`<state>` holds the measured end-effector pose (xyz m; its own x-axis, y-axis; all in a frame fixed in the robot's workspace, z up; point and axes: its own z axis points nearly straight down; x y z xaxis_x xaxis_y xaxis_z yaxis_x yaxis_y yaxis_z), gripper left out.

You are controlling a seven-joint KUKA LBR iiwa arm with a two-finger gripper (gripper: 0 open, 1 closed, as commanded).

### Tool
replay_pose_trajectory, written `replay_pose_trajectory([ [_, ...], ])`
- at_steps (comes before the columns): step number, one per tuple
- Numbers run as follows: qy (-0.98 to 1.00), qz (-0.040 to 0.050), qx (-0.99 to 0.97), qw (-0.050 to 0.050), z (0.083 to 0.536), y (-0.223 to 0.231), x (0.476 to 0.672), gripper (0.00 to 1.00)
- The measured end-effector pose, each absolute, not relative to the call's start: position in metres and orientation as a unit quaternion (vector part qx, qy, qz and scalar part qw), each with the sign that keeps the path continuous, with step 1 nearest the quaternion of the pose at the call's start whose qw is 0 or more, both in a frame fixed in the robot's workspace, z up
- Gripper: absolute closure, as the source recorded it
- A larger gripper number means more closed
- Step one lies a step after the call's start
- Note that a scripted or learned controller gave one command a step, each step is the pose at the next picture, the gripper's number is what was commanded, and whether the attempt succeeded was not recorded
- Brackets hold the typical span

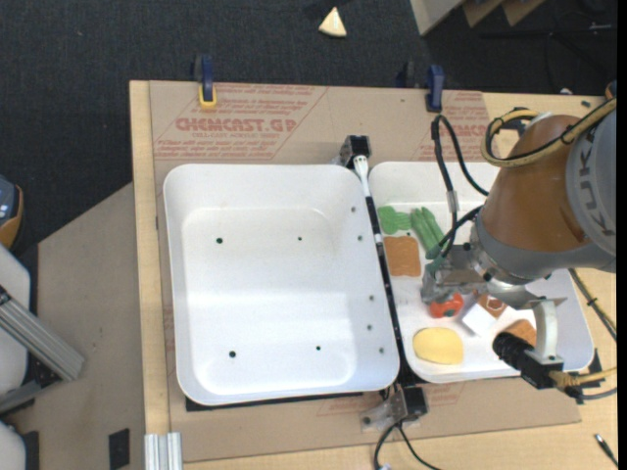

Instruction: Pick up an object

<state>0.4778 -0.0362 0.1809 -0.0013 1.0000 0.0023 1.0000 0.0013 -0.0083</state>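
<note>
Fingers [446, 297] of mine hang low in the right bin [578, 346], over a small red object [448, 306] near the bin's middle; whether they are spread or closed I cannot tell, as the wrist hides them. To do this well, I judge I should straddle the red piece squarely and close before lifting, keeping off the yellow object [438, 345] near the front edge and the brown block [402, 256] by the left wall. Green pieces [411, 223] lie toward the back edge. The left bin [196, 204] sits alongside on the cardboard-covered desk [294, 116], clamped at its back edge, with dark carpet [98, 27] beyond.
</note>
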Motion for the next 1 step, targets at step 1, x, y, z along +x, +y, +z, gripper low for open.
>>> replay_pose_trajectory([
  [1, -0.706, -0.0022, -0.708, -0.004, 0.2523, -0.0634, 0.4805, 1.00],
])
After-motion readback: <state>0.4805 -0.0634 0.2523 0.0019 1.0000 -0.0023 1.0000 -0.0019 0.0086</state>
